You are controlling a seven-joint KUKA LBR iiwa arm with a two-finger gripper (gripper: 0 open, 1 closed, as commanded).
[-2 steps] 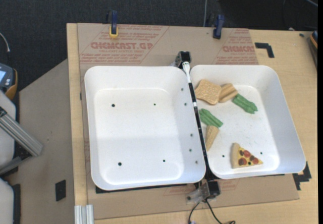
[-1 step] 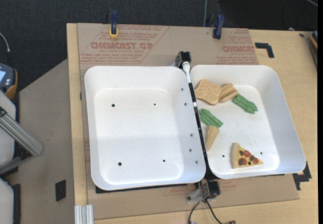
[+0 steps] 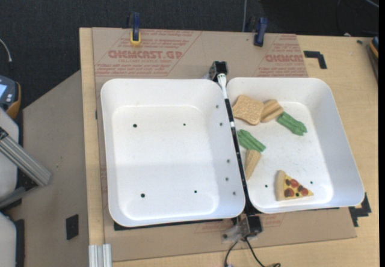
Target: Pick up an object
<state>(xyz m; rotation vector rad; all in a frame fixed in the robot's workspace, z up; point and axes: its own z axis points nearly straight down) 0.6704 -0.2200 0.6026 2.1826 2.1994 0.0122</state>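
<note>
On the tabletop, the left bin lay bare, while the right bin held a cracker, green pieces and a pizza slice. Nothing looked lifted, so the pick remained undone; the gripper's state I cannot tell.

text: "CHEMCAST GP" in red | on: brown board under bins | repeated at right, partly cut off
</note>
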